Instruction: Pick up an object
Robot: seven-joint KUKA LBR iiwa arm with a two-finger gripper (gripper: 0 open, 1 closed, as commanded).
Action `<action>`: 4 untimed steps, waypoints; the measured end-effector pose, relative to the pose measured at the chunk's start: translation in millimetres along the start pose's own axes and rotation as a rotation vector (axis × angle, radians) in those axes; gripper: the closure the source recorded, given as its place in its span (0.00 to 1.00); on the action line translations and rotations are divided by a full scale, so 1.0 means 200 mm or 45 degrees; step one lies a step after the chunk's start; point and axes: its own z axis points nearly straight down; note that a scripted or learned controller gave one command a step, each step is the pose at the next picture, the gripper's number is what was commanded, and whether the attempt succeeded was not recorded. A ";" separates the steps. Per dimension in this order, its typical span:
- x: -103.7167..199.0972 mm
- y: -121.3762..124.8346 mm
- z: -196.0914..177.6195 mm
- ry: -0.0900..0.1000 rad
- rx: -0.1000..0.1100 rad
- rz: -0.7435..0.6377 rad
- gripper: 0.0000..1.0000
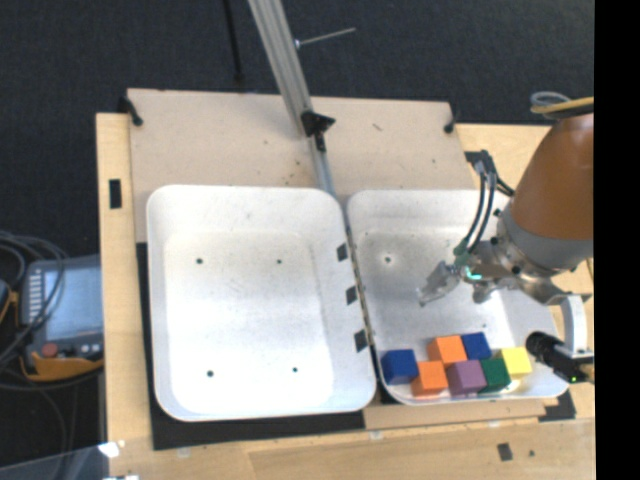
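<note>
The grey arm with its orange band (562, 183) reaches in from the right over the right-hand shallow white bin (400, 230); its two-finger metal gripper (436, 288) hangs above the bin's bare middle, pointing left and down; whether the fingers are apart or together I cannot tell, they blur into one pale shape; nothing shows between them. The objects sit below and to the right of it, clustered along the bin's near edge: a blue cube (399, 365), two orange cubes (449, 349) (431, 377), a second blue cube (476, 345), a purple cube (465, 376), a green cube (495, 373), a yellow cube (517, 361); the gripper is clear of all of them; the left-hand white bin (250, 298) lies alongside.
</note>
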 end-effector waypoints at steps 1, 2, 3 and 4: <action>0.00 0.00 -0.01 -0.002 -0.007 0.007 0.00; -0.04 0.02 0.21 -0.004 0.000 0.008 0.00; -0.09 0.04 0.48 -0.004 0.001 0.007 0.00; -0.10 0.05 0.66 -0.005 -0.007 0.008 0.00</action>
